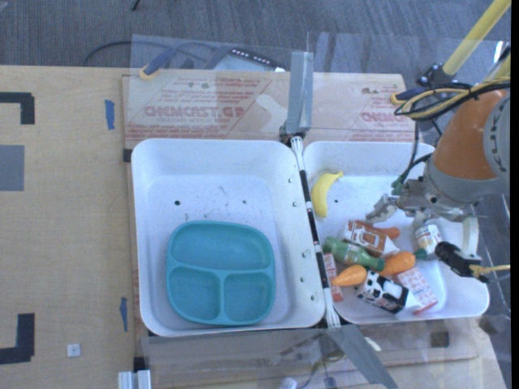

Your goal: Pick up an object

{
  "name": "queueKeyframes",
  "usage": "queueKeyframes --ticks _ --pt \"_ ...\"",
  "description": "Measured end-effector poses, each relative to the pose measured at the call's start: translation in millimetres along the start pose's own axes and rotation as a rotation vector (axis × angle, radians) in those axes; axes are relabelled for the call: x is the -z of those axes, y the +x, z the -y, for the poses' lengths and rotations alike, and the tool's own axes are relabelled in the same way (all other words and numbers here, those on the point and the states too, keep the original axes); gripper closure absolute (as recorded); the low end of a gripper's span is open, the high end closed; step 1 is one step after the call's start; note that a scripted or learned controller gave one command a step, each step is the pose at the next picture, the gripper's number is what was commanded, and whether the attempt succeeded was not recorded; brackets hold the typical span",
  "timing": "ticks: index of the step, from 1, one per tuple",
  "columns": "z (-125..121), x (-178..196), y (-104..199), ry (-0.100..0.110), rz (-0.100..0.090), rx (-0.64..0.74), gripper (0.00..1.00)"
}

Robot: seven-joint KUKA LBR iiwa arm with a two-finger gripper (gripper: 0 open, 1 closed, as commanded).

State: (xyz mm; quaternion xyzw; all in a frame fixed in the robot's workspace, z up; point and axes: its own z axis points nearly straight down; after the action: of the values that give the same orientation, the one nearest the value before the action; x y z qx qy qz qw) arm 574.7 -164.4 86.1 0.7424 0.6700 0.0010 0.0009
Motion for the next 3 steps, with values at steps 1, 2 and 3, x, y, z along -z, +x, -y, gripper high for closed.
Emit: queueKeyframes --ticks 1,2,3 --pt "-1 11 0 -0.004 -0.001 -0.002 1.0" --pt "-1 11 0 -0.004 -0.001 -0.002 0.0" --pt "64 0 5 0.0 -0.001 0.037 0.0"
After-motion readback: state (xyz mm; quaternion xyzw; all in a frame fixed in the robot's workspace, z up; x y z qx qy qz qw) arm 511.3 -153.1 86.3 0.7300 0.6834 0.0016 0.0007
